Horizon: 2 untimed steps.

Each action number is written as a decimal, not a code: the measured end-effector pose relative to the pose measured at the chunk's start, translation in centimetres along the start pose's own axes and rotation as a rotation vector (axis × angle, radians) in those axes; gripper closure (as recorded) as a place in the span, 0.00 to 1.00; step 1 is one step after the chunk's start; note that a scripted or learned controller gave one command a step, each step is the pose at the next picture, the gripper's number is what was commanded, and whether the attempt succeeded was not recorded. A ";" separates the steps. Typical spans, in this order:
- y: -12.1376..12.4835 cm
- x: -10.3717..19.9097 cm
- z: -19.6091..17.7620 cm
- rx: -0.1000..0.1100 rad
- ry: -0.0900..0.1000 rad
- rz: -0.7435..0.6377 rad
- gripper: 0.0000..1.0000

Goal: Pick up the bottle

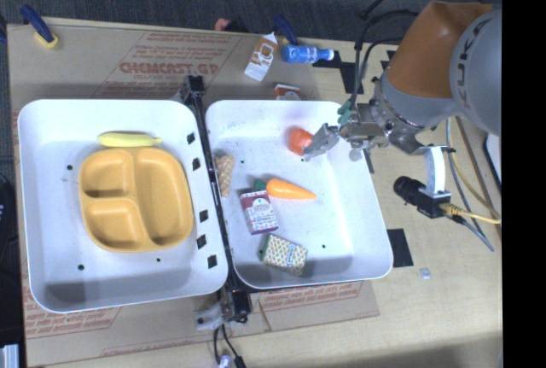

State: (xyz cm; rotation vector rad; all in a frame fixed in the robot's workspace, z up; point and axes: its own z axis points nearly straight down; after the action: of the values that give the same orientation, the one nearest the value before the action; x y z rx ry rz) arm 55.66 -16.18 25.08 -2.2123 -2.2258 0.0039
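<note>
Camera view: the gripper hangs over the far right part of the right bin, reached in by the grey arm with its orange band. Whether the gripper is wide, narrow or closed on something cannot be told from this angle. Immediately to the left of the gripper, and partly overlapped by it, lies a small red-orange object; contact between the two cannot be confirmed. The bottle, blue with a white end, lies on its side on the cardboard sheet beyond the bin's far rim, well apart from the gripper and slightly to its left. Nearer the camera than the gripper, inside the same bin, are a carrot, a dark red packet and a patterned packet. A cone-shaped item lies against the bin's left wall. Far to the gripper's left, the left bin holds a yellow divided plate and a banana at the plate's far edge.
</note>
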 end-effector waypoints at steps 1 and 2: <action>0.0 0.0 -1.0 0.002 0.001 -0.005 1.00; -4.2 -1.7 8.9 0.002 0.001 0.092 1.00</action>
State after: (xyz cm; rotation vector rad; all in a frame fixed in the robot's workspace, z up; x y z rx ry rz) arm 51.48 -17.86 16.22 -2.3108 -2.1204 0.0058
